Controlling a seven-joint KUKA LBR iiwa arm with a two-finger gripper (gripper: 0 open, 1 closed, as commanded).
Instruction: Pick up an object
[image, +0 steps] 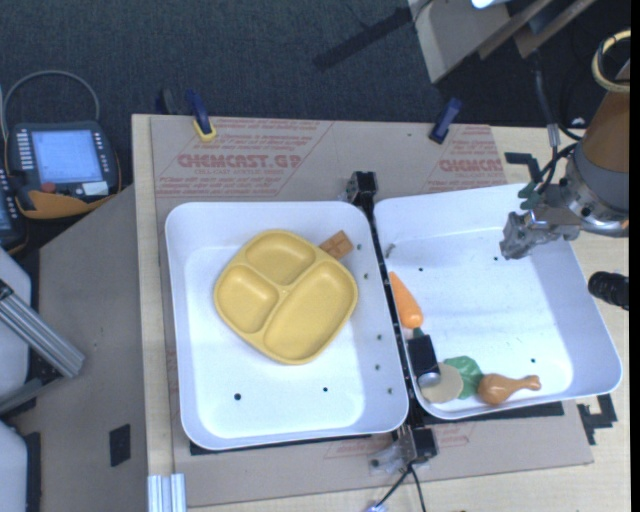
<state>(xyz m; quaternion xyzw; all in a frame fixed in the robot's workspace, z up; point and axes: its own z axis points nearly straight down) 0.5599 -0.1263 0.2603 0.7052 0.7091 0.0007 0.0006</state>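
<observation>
I'd bring the gripper (518, 238) (I cannot tell its state, hovering at two o'clock in the right bin (560, 300)) toward seven o'clock, centring over the orange carrot (405, 300) beside the bin's left wall before descending.

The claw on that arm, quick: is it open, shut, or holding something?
Gripper: above the right bin, near its far edge; open or shut cannot be told, and nothing is seen in it.

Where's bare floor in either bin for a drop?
Left bin: the strip below the yellow plate. Right bin: the wide middle, between the gripper and the carrot. Crowded: its near-left corner, with the black piece, green item and drumstick.
</observation>
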